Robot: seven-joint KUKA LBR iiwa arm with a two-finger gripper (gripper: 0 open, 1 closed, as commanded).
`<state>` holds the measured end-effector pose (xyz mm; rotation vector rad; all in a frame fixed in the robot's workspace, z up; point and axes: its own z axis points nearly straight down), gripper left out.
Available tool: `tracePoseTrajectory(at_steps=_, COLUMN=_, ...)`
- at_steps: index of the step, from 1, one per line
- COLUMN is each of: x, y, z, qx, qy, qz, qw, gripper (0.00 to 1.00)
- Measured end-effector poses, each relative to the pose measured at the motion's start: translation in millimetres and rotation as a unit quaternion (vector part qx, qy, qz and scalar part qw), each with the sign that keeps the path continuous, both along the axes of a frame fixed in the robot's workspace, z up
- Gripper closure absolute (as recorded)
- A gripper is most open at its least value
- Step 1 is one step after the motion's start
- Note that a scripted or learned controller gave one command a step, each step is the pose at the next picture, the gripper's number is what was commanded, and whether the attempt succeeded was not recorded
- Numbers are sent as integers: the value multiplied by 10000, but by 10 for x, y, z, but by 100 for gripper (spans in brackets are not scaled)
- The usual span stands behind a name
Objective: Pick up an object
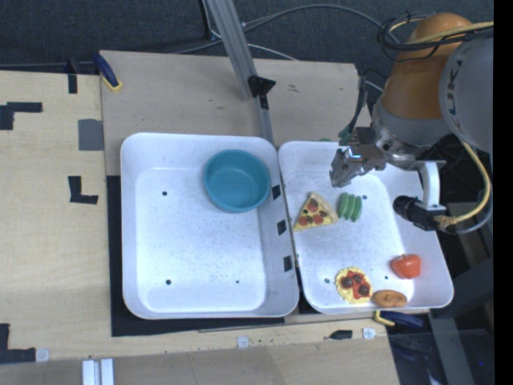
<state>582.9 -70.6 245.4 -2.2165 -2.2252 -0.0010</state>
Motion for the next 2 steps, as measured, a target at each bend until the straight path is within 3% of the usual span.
tracePoseTrajectory(at_steps=2, x=201, y=1132, z=4, qx=0, qy=2, qz=4, qw=10000, gripper=100)
